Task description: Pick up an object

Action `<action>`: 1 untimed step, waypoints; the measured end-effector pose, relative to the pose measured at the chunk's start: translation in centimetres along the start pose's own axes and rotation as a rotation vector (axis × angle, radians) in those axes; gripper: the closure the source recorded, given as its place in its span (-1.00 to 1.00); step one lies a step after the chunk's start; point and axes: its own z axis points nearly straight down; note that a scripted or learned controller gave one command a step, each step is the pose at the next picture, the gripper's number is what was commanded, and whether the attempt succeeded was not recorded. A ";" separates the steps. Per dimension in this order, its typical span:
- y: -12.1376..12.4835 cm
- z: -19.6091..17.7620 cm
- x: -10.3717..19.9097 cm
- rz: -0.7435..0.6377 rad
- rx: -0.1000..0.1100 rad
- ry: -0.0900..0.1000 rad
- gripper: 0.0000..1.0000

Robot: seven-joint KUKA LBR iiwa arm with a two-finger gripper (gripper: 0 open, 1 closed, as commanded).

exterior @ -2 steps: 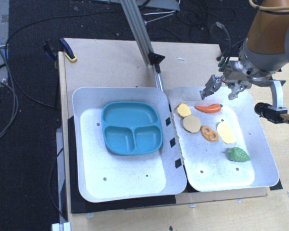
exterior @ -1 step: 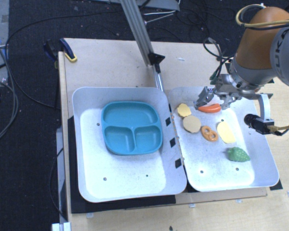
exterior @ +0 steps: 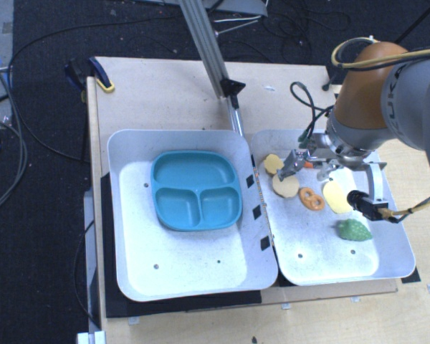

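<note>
The right bin (exterior: 322,264) holds several small food-like items. A yellow chunk (exterior: 272,164) lies near its far left corner, and a beige round piece (exterior: 285,186) sits just in front of it. An orange pretzel-shaped ring (exterior: 311,198) lies to the right of that, then a pale yellow lump (exterior: 337,196) and a green leafy piece (exterior: 353,229). My gripper (exterior: 298,162) hangs low over the far left part of this bin, between the yellow chunk and the pale lump, just above the beige piece. The wrist hides whatever lies under it.
A blue divided plate (exterior: 197,190) lies in the left bin (exterior: 136,264). A slanted metal pole (exterior: 204,38) comes down to the bins' far edge. Cables run from the wrist across the right bin's far side.
</note>
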 end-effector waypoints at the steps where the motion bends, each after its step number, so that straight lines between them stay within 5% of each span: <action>1: 0.1 4.4 0.5 0.000 -0.004 0.000 -1.00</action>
